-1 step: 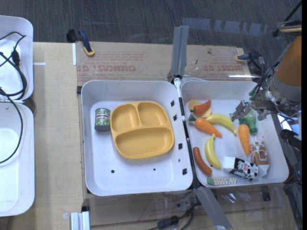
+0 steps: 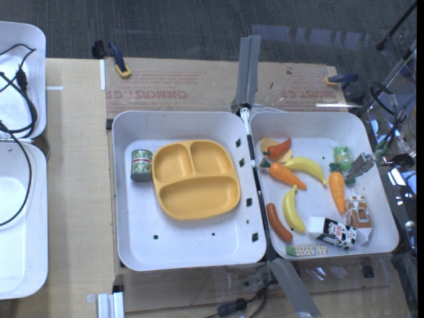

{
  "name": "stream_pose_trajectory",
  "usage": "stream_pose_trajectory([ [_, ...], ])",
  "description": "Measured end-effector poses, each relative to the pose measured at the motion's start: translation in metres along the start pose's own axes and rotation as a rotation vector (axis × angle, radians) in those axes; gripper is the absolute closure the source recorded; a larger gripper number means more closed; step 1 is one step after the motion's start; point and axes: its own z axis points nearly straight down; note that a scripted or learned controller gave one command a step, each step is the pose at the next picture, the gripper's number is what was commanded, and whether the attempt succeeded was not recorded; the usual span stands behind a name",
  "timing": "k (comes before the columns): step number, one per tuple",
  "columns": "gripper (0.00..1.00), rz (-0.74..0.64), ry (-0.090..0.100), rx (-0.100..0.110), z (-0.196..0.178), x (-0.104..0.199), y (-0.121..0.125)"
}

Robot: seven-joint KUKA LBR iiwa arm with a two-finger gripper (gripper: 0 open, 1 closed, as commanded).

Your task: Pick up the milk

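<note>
The milk point(image 2: 335, 232) is a small white carton with black cow spots. It lies on its side near the front right corner of the right bin point(image 2: 311, 126). My gripper point(image 2: 360, 166) shows as a grey tip at the bin's right side, just right of an orange carrot's point(image 2: 337, 191) green top. It is roughly a hand's width behind the milk and does not touch it. Nothing shows in its grasp.
An orange-brown box point(image 2: 358, 212) touches the milk's far side. Two bananas point(image 2: 292, 209), a second carrot point(image 2: 286, 175), a sausage point(image 2: 278, 222) and a green item point(image 2: 342, 155) share that bin. The left bin point(image 2: 132, 230) holds a yellow divided plate point(image 2: 197, 178) and a green can point(image 2: 141, 165).
</note>
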Motion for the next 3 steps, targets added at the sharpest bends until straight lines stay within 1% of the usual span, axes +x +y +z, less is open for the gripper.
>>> stream_pose_trajectory([
  [1,0.0,-0.148,0.001,0.0,0.068,-0.01,-0.042],
  [2,0.0,-0.224,-0.001,-0.002,0.049,-0.009,-0.023],
  [3,0.0,-0.346,-0.001,-0.004,0.107,-0.01,-0.042],
])
